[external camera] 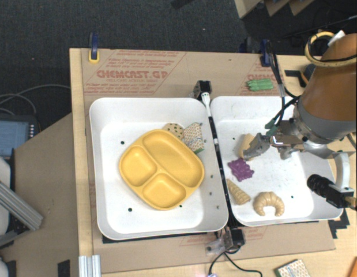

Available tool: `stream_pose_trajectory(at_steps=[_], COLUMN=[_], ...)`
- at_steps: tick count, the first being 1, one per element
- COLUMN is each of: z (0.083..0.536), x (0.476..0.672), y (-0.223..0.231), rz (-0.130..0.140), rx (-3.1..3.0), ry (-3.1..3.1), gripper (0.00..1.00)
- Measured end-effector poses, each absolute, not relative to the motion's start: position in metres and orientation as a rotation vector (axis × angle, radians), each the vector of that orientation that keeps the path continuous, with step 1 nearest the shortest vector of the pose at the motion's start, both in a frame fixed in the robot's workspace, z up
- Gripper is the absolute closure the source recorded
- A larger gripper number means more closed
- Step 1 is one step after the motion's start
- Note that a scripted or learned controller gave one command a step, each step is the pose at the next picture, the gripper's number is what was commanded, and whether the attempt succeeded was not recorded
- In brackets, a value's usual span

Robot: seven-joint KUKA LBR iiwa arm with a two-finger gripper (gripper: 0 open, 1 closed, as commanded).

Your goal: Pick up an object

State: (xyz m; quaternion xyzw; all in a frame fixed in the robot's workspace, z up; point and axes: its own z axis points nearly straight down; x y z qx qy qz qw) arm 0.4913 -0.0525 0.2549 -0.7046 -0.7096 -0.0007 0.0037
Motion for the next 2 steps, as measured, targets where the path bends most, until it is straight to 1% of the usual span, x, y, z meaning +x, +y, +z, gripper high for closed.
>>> stream_pose_trajectory(at_steps=[1, 2], z=[0.198, 0.183], x=[0.484, 0.478], y=[-0.091, -0.012], rz=[0.009, 0.001], rx=[-2.221, -2.208], ry=[-2.213, -2.224], gripper=[0.0, 0.0])
